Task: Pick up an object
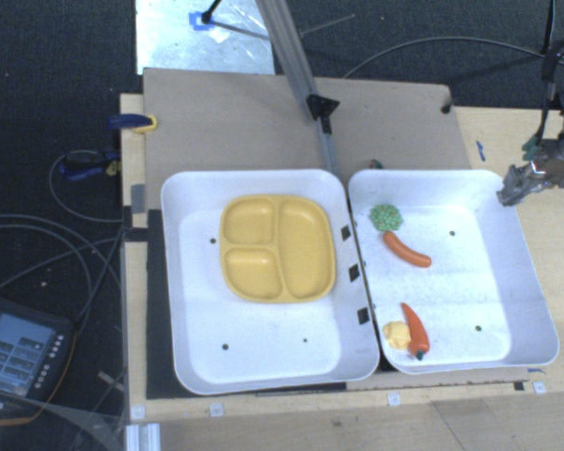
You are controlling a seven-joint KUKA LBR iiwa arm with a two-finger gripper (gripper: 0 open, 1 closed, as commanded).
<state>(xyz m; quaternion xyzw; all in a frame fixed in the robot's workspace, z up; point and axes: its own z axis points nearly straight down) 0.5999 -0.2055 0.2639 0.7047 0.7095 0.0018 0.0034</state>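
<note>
- My gripper is up at the far right corner of the right bin, hanging just over its rim, and nothing sits between its tips.
- Open or clamped? From this slant I cannot tell; the tip is small and blurred.
- Down in the right bin, a green broccoli piece lies near the far left corner.
- Just beside it, toward the near side, a sausage lies slantwise, its top end almost touching the green piece.
- At the near left corner of that bin, a carrot lies beside a small yellow piece, the two touching.
- All four things are well apart from my gripper.
- In the left bin sits a yellow divided plate with three compartments.
- A grey pole slants across the far side of the bench.
</note>
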